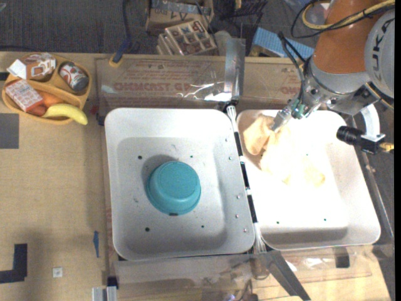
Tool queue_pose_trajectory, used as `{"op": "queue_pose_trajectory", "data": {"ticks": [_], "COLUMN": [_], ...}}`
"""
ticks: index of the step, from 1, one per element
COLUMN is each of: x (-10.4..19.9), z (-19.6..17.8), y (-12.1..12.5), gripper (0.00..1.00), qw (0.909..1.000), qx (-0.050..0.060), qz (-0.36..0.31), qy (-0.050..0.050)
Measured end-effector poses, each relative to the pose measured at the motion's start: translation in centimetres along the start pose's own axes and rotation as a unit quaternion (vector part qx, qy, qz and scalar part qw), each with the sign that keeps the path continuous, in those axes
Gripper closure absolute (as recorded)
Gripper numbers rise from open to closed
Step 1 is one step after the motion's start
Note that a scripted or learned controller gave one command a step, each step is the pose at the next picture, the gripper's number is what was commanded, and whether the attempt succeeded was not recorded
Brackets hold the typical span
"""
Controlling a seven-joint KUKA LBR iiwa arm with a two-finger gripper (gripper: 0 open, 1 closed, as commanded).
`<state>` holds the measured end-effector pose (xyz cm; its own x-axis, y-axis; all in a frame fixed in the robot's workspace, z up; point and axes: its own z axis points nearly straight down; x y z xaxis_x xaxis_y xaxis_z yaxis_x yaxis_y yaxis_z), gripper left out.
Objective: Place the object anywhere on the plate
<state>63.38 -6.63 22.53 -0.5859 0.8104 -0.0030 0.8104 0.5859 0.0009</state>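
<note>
pale yellow cloth [266, 144] pinched at its top by the claw [280, 121].

Wood counter [44, 193], cardboard strip [163, 83] along its back. Dark floor [56, 14] behind, cluttered with crates [188, 36] and cables [135, 8] (harsh glare at right).
</note>
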Motion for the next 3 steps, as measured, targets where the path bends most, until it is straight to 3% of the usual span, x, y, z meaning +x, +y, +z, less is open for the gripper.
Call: {"op": "queue_pose_trajectory", "data": {"ticks": [1,2,3], "x": [3.7,7.6,11.3], "z": [0.0,0.7,1.3], "y": [2.4,6.2,9.7], "gripper": [1.00,1.00,1.00], "qw": [0.9800,0.9215,0.8905], "qx": [-0.001,-0.002,-0.003], "qz": [-0.199,-0.388,-0.455], "qy": [0.001,-0.001,-0.002]}}
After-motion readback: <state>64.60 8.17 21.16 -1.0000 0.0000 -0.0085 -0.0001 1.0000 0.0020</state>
